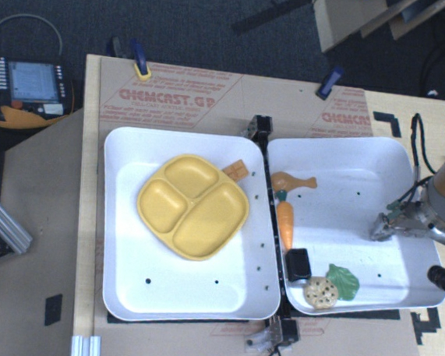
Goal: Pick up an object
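The right bin [349, 166] holds several small things along its left and front sides: a brown drumstick [292, 182], an orange carrot [284, 225], a black block [299, 264], a speckled cookie [320, 292] and a green leafy piece [344, 280]. My gripper [384, 226] hangs low over the right side of this bin, well to the right of the carrot and above-right of the leafy piece. Nothing shows in its grasp. The left bin [124, 226] carries a yellow divided plate [194, 207] with a small brown block [236, 170] at its upper right edge.
A black clamp [260, 127] sits where the two bins meet at the back. Blue clips [142, 62] [329, 82] pin the cardboard sheet under the bins. A pendant with a screen [29, 84] lies off to the far left. Bare white floor spans the middle of the right bin.
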`<state>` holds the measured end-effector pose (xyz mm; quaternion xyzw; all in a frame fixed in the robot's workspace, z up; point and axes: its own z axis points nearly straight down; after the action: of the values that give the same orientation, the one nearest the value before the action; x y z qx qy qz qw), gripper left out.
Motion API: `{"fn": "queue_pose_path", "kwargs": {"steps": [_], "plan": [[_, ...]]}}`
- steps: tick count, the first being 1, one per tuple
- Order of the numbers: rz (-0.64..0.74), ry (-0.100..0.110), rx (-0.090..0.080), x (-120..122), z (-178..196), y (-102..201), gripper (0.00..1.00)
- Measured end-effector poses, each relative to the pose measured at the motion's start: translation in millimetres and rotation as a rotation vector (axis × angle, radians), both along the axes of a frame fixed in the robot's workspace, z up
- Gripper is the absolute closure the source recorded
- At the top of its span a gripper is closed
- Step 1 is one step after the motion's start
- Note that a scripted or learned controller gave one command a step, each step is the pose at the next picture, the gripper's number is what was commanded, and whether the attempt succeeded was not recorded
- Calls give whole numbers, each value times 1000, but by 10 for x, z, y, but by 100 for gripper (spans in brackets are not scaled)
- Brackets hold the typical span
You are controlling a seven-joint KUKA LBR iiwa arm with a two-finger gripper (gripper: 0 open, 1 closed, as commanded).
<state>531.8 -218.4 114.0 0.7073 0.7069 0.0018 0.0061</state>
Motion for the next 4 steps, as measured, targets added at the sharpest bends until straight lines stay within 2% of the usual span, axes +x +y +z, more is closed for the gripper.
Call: {"fn": "queue_pose_path", "kwargs": {"steps": [1, 3, 4], "plan": [[2, 5, 3, 17, 635, 26, 100], [2, 5, 3, -27, 1556, 43, 100], [4, 13, 7, 44, 1415, 502, 100]]}}
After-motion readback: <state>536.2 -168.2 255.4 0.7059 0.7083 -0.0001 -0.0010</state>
